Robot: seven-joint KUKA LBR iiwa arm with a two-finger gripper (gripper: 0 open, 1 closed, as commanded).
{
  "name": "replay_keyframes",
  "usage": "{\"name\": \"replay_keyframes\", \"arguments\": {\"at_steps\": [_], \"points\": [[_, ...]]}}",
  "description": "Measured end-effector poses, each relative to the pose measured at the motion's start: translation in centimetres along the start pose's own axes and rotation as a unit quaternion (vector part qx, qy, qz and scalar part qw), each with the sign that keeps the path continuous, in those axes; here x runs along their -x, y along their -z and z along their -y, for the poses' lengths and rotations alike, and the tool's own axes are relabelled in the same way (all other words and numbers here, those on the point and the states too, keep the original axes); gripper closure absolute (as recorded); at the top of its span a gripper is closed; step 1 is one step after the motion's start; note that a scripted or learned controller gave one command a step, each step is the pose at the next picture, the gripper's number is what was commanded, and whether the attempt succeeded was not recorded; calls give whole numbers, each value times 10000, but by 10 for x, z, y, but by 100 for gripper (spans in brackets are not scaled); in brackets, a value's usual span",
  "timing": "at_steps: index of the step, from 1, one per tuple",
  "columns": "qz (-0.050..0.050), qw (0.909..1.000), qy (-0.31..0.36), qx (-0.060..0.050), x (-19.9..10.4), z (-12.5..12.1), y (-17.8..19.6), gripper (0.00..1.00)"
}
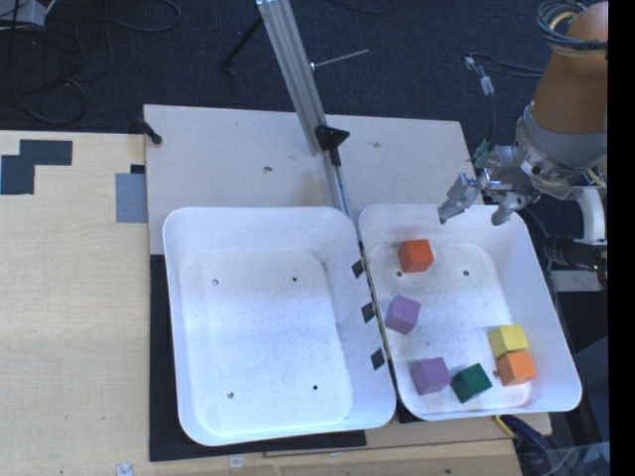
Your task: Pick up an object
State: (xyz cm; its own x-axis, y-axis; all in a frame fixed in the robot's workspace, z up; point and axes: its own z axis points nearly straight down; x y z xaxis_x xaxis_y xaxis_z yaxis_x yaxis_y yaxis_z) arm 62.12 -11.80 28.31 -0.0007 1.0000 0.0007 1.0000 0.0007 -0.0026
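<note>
Jaws [483, 202] are hanging open with nothing in them over the right bin's [556, 310] back edge, lining up above the red cube [416, 256] sitting loose just below.

no legible txt, no labels, no nos.

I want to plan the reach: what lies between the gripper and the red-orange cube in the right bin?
In the camera view, only bare white bin floor lies between the gripper and the red-orange cube; no other block sits there.
</note>
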Motion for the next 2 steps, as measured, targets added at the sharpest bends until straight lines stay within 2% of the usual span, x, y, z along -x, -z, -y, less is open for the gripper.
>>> {"name": "replay_keyframes", "arguments": {"at_steps": [1,2], "points": [[-3,10000,8,-34,-19,-47,-116,0],[5,10000,-2,-6,-10,-47,-196,0]]}}
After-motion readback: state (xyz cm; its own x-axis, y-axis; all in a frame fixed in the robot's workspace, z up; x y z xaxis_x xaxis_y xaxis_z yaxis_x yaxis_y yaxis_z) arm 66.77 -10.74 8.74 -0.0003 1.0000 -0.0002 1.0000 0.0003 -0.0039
